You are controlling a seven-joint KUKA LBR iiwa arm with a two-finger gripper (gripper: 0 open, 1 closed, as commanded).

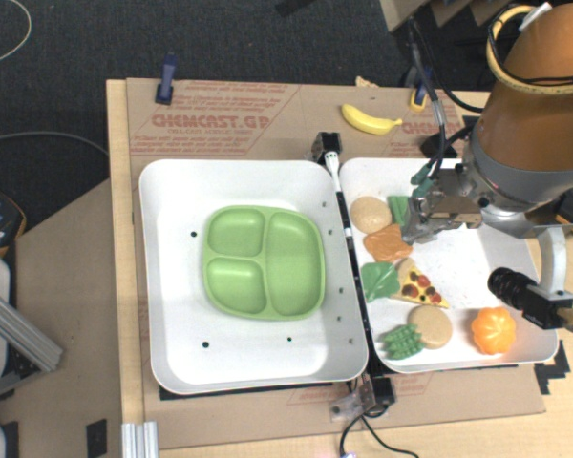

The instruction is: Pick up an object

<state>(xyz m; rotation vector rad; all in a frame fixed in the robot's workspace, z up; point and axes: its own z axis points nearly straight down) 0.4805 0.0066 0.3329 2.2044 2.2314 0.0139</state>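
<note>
Hand [422, 225] low over right bin [525, 256], by orange food [387, 245]; we can't tell its grip.

A divided plate [265, 260] lies in the left bin [162, 284]; toy foods [401, 284] fill the right bin [525, 351].

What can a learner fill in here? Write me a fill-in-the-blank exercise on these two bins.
1. The green divided plastic plate lies in the ____ white bin.
2. The green plate has ____ compartments.
3. The yellow toy banana lies on the brown cardboard, ____ both bins.
4. The round orange toy fruit sits in the ____ white bin.

Missing words: left; three; outside; right
</note>
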